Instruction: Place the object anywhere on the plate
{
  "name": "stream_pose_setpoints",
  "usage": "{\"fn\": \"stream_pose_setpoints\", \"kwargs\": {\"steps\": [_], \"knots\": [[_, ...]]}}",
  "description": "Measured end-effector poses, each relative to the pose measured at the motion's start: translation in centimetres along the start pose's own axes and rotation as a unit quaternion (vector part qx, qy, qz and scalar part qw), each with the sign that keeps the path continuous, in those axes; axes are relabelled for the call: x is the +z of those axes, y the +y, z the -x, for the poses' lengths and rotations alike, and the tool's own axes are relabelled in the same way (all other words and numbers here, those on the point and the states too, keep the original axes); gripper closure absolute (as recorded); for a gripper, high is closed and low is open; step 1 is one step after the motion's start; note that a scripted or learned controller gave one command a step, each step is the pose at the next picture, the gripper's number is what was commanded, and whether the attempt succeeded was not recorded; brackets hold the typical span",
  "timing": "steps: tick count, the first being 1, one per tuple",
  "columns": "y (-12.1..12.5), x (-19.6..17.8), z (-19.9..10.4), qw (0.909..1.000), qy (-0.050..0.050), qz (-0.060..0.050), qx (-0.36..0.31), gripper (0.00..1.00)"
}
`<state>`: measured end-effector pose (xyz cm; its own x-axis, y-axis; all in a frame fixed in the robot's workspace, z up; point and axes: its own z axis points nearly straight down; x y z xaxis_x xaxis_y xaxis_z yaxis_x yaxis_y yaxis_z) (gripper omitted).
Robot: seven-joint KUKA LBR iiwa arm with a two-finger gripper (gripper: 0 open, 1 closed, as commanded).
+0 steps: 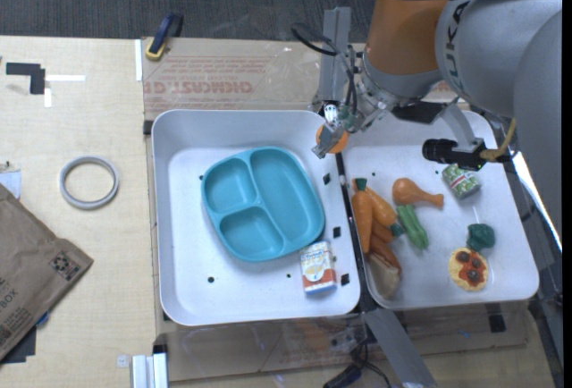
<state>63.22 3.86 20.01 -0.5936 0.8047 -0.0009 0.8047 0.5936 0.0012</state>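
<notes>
Camera view: pincer (pixel 332 129) hangs over the divide between the two bins, near the far rim, clamped on a small orange object (pixel 332 141). The object is off the plate (pixel 262 203), which lies in the left bin (pixel 179 225) beside a small carton (pixel 318 269). Right bin (pixel 509 270) holds a carrot (pixel 374 206), drumstick (pixel 416 192), green pod (pixel 412 226), pizza (pixel 468 267), broccoli (pixel 480 235) and a can (pixel 462 181). A tape ring (pixel 89 181) lies on the bench (pixel 71 109).

Even overhead light, soft shadows; mild glare on white bins (pixel 170 198); arm (pixel 500 11) near lens slightly blurred.
</notes>
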Motion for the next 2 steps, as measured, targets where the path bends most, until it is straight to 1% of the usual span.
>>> {"fn": "stream_pose_setpoints", "kwargs": {"steps": [1, 2], "knots": [[-4.16, 0.87, -6.41, 0.9675, 0.001, -0.001, -0.253, 1.00], [-4.18, 0.86, -6.37, 0.9676, 0.001, -0.001, -0.253, 0.00]]}}
